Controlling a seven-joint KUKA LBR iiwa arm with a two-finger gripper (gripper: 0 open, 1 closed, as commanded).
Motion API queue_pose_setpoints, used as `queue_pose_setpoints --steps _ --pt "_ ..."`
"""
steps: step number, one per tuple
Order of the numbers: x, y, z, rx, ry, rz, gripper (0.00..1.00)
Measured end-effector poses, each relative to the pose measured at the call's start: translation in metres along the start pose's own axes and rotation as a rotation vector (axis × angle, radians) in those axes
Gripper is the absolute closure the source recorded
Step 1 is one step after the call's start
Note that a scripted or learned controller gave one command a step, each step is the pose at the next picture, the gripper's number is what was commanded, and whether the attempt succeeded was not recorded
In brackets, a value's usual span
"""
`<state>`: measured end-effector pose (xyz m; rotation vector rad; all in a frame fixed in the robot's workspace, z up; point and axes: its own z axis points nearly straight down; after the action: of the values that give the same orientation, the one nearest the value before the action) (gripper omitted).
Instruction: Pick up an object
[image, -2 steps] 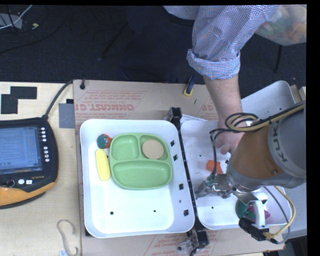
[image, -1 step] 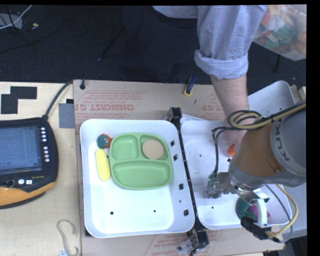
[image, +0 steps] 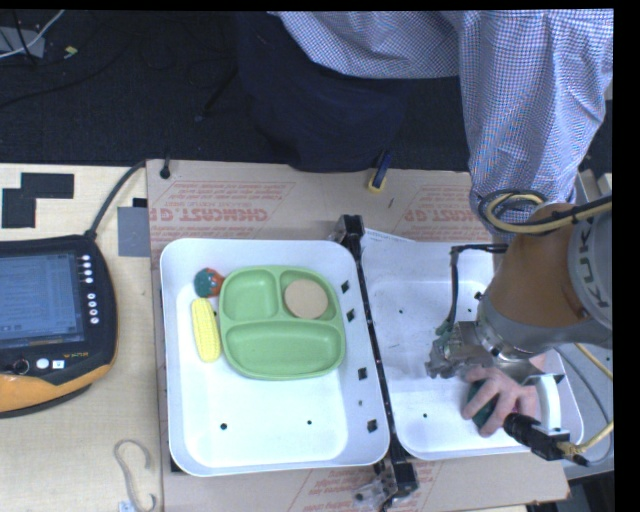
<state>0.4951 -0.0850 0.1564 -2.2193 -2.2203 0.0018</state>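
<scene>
Green is showing just beside my hand (image: 452, 358): a small dark green thing (image: 482, 410) is lying at the near right of the right bin (image: 420, 447), and it is the closest object for me to pick. A pink shape (image: 510, 392) that looks like a person's fingers is wrapping over it, so if I am closing there I am risking pinching them, or taking nothing at all. I am judging that the white bin floor is also close enough for me to be scraping it. The other candidates, a yellow corn cob (image: 205, 330) and a green divided tray (image: 280, 348), are sitting well apart in the left bin (image: 260, 442).

My arm (image: 535, 285) is reaching in from the right and bending steeply down, wrist pointing toward the bin floor, hand hanging low over the middle of the right bin. From this angle I cannot tell whether my hand is apart or together, and I am seeing nothing held in it.
</scene>
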Motion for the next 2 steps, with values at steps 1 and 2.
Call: queue_pose_setpoints --steps 1,2 --pt "0.002 0.004 -0.041 -0.001 0.000 0.000 1.00" --pt "0.002 0.005 -0.071 0.000 0.000 0.000 1.00"
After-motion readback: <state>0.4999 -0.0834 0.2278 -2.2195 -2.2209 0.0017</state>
